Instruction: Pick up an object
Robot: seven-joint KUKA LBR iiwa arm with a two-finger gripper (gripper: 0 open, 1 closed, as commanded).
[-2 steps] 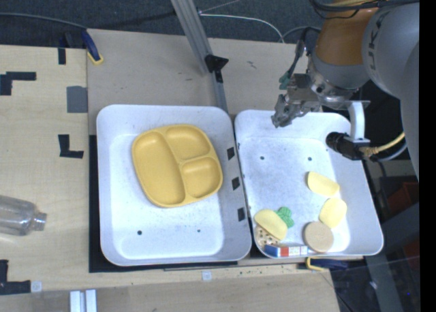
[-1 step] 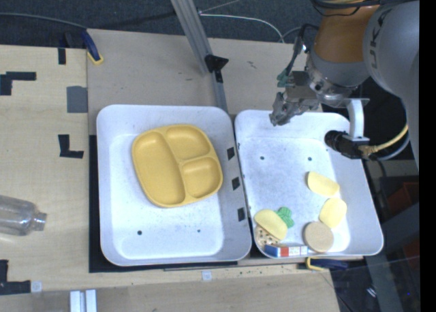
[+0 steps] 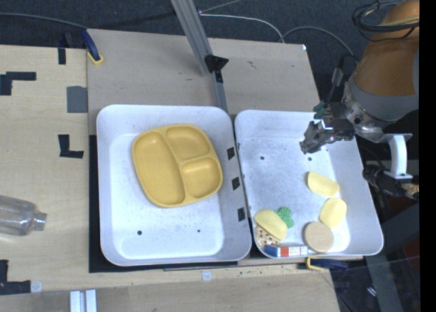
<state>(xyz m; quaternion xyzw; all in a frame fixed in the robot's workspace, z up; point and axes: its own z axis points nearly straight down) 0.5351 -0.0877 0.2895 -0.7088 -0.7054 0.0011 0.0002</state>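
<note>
two white bins sat side by side on the bench. the right bin (image 3: 272, 167) held several small pieces: a yellow oblong piece (image 3: 322, 184) lay below the gripper (image 3: 315, 142), apart from it, and a second yellow piece (image 3: 332, 212) lay further down. a tan round disc (image 3: 318, 236) rested near the bin's lower rim, with another yellow piece (image 3: 270, 222) and a small green piece (image 3: 285, 216) touching each other to its left. the gripper hung over the upper right part of that bin, dark and blurred, so the state of its tips could not be told, and nothing was seen held in it. the left bin (image 3: 116, 167) held a yellow divided plate (image 3: 177, 164).
</note>
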